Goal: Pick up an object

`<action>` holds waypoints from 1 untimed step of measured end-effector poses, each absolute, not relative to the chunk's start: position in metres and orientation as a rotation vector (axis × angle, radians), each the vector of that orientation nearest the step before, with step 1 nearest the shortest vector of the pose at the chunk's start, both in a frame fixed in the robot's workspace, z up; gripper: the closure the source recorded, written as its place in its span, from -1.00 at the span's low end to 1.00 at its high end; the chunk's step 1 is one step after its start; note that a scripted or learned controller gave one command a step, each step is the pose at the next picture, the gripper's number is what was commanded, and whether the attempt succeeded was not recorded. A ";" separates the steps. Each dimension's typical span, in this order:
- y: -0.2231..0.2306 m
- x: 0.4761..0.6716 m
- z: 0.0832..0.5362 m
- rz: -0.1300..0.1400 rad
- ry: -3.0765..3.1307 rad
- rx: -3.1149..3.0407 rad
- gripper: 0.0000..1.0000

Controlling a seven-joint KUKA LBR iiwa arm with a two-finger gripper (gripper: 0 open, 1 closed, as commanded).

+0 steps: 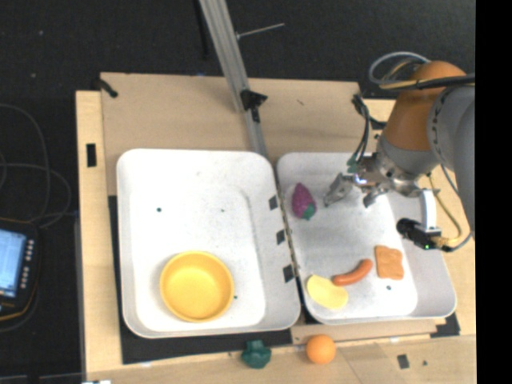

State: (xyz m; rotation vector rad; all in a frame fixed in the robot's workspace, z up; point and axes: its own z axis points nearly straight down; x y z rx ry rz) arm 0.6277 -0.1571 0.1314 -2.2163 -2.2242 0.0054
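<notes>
My gripper (352,192) hangs over the upper middle of the right bin (336,166), its fingers spread open with nothing between them. A purple fruit-like object (302,201) lies just to its left near the bin's left wall. Lower in the same bin lie an orange sausage (353,273), a pale yellow piece (326,292) and an orange square block (390,262). A yellow bowl (197,286) sits in the lower part of the left bin (192,174).
An orange ball (320,349) and a small green object (256,354) lie on the bench in front of the bins. A slanted metal rail (228,54) rises from between the bins toward the back. A tablet (12,266) lies at the far left.
</notes>
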 end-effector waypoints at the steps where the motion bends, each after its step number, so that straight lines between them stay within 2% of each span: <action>1: -0.158 0.627 0.099 0.005 -2.223 -2.220 -1.00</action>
